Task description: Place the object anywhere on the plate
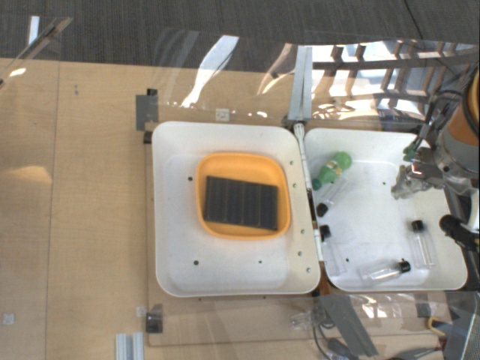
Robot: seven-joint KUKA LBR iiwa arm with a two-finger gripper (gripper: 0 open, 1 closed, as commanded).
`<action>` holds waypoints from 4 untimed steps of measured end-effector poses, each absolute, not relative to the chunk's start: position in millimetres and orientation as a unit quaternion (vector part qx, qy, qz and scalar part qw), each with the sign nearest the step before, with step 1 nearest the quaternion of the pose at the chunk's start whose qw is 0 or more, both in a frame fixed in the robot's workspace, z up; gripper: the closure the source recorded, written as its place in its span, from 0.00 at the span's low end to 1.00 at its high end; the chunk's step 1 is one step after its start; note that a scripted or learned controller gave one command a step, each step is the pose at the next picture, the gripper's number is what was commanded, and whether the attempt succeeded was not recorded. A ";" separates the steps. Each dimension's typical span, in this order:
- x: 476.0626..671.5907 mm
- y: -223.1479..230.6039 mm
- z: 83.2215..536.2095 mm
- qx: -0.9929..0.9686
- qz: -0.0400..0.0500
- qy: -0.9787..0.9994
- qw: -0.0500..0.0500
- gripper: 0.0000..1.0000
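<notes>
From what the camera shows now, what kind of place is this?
Probably a robotics lab test bench, not a home: two shallow white bins fixed on a wooden bench, a grey robot arm's gripper over the right one, an orange plate, loose cables.

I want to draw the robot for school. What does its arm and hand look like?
The arm is grey and rounded, with an orange band near the top. Thin dark cables loop beside it. The hand is silvery metal with little green and red spots on it. It comes in from the right side, over the right bin.
</notes>
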State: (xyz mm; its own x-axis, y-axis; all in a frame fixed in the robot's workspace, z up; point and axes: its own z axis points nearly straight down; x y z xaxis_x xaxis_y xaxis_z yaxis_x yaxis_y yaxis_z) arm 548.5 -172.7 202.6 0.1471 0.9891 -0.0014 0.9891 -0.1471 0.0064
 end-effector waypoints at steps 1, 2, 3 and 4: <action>496.9 -116.0 141.6 0.714 0.001 0.700 0.001 1.00; 489.1 -70.6 194.6 0.682 0.002 0.732 0.003 1.00; 488.9 0.1 185.2 0.637 0.002 0.771 0.002 1.00; 538.1 29.2 184.9 0.613 0.002 0.790 0.002 1.00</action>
State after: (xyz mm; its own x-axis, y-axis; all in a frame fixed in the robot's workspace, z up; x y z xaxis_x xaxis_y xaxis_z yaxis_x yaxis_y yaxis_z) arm 538.1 29.2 184.9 -0.2494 0.9684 -0.0011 0.9684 0.2494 0.0049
